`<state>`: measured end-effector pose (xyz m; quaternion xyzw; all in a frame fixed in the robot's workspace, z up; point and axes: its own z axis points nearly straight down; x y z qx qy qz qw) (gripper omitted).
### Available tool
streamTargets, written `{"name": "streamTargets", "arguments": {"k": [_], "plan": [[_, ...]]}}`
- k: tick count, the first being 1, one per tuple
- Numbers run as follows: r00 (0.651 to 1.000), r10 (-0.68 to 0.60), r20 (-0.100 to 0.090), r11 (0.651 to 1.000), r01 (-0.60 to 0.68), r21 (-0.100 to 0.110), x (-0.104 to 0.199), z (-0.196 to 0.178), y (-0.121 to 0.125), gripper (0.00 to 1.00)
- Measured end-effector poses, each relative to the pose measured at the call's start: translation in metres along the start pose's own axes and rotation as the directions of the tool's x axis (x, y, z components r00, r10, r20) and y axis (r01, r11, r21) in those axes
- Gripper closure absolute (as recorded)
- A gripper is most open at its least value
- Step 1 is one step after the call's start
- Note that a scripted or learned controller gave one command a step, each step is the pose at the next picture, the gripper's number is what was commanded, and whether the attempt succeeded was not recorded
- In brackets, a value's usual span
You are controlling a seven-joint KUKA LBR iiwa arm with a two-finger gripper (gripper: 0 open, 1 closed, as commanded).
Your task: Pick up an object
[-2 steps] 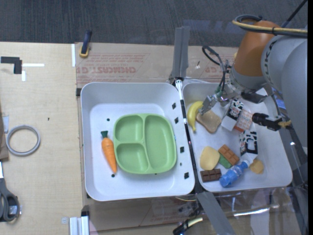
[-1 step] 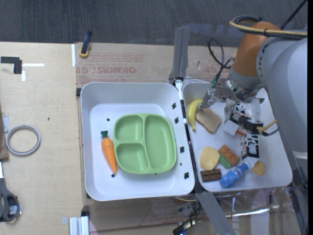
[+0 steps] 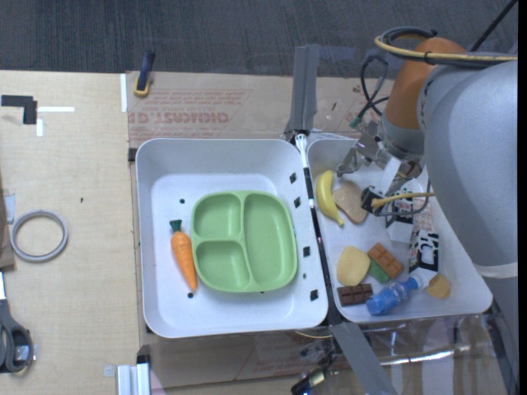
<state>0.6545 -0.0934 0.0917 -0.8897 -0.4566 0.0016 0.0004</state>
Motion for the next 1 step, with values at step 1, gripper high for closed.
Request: {"name": "streamTargets", "arguments": {"k": [1], "plan": [[0.883, 0.470, 0.006, 0.883, -0.470, 0.006, -0.0014, 0.0013, 0.0037, 0.00]]}}
